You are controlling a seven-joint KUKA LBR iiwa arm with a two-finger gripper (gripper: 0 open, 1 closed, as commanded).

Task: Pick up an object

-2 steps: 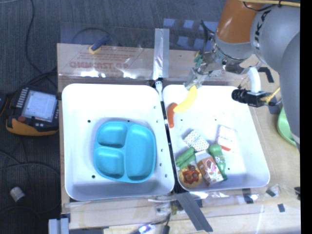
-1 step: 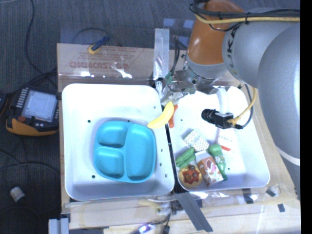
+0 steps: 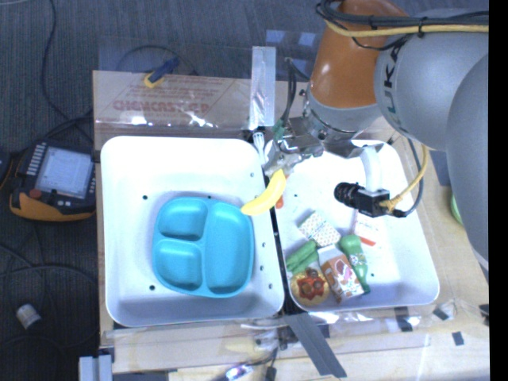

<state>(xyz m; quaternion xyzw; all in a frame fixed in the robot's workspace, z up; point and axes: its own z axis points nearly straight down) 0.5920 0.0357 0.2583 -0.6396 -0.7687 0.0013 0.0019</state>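
Observation:
My gripper (image 3: 275, 163) hangs over the wall between the two white bins, near their back edge. A yellow banana (image 3: 267, 196) dangles from its fingers, with its top end pinched between them and its lower end pointing left over the rim of the left bin (image 3: 127, 213). The banana hangs above the bin floor. The right bin (image 3: 413, 268) holds several small items at its front: a checkered packet (image 3: 320, 228), a green pepper (image 3: 302, 255), a green bottle (image 3: 356, 260), a red box (image 3: 342, 277) and a round brown piece (image 3: 309, 286).
A blue divided tray (image 3: 202, 244) lies in the middle of the left bin. A black cylinder (image 3: 357, 195) on yellow cable hangs from the arm over the right bin. A clear bag on cardboard (image 3: 175, 98) lies behind the bins, and a control pendant (image 3: 51, 177) sits to the left.

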